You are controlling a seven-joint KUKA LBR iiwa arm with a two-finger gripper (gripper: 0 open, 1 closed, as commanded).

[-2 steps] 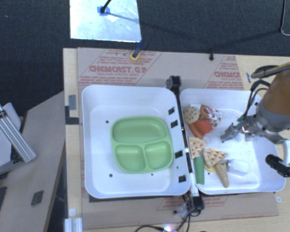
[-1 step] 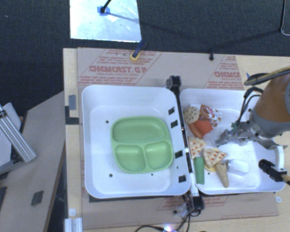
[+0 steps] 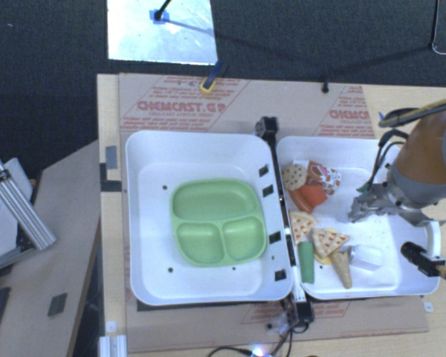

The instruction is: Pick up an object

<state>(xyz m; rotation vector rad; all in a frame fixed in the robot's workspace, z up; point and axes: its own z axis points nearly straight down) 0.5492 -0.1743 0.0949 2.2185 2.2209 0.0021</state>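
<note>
Toy food pieces, heaped along the left wall of the right-hand white bin [image 3: 401, 277], seen from the fixed camera above the surface. Among them: a round cookie [image 3: 293, 175] at the top, a red-and-white wrapped piece [image 3: 325, 177] just beside it, a red-orange chunk [image 3: 309, 197] below, touching both. Further down, two pizza slices [image 3: 328, 239] side by side, a green stick [image 3: 305, 262] lying along the bin wall, a tan cone [image 3: 343, 268], and a pale, almost see-through piece [image 3: 368, 257] near the cone.

To the left, a second white bin [image 3: 145, 222] holding a green divided plate [image 3: 214, 222].

Reaching in from the right, the grey arm with its orange band [image 3: 431, 155]. End effector [image 3: 360, 210] low over bare bin floor, to the right of the food pile and apart from every piece. Fingers too dark and blurred to judge as apart or together; nothing visibly between them.

Probably light, hollow plastic, stiff and smooth, so likely to slide or tip if nudged. Flat pizza slices hard to pinch from above. Best candidates by judgement: the red-orange chunk, gripped across its narrower width, or the green stick, taken across its middle, though close to the wall. Crowding a risk: neighbouring pieces may block the fingers.
</note>
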